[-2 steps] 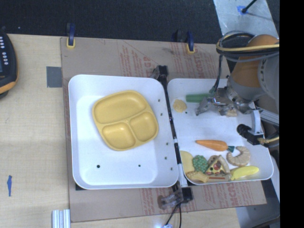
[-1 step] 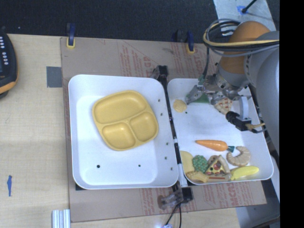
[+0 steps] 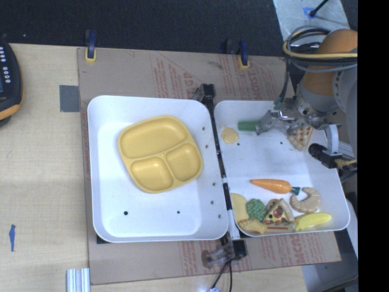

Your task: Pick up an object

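Green object (image 3: 247,126): a short stick-like piece lying near the far wall of the right bin (image 3: 267,163), a pale round slice (image 3: 230,135) just beside it. The gripper (image 3: 268,122) sits at its right end, touching or nearly so; whether its jaws are wide or narrow cannot be told. Step judged in hand: closing in for the grasp. Next move calls for a firm hold, then a lift. Nearer corner: carrot (image 3: 271,186), pizza slice (image 3: 279,213). Left bin (image 3: 103,163): yellow divided plate (image 3: 160,152).

A robotics lab: two white bins (image 3: 152,227) sit on cardboard (image 3: 158,72) clamped by blue clips (image 3: 90,44) to a wooden bench (image 3: 42,181), a handheld controller (image 3: 9,78) left of the cardboard.
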Controlling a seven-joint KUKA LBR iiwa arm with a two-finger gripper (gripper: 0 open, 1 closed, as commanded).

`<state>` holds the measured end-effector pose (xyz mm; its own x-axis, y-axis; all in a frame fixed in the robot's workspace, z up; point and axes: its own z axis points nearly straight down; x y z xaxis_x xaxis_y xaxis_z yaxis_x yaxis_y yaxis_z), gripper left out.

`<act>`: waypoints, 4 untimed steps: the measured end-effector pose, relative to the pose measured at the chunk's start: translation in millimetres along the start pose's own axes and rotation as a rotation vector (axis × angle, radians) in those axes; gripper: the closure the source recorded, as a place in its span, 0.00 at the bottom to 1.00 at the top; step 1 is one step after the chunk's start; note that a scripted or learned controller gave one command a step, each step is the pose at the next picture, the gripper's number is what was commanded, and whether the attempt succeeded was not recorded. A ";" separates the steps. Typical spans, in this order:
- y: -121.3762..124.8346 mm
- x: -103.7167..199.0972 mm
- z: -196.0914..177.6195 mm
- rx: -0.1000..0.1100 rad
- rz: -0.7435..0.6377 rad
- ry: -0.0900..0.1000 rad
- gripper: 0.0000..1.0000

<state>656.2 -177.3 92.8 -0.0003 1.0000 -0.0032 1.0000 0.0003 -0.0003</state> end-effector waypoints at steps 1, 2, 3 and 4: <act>-50.6 20.5 1.2 0.008 -0.002 0.004 0.00; 2.9 80.0 -0.5 -0.003 -0.010 0.004 0.00; 0.5 61.5 0.1 0.000 -0.002 0.001 0.00; 0.3 14.4 -0.1 -0.001 0.000 0.000 0.00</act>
<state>656.4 -162.8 92.8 -0.0002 1.0000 -0.0028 1.0000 0.0002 0.0003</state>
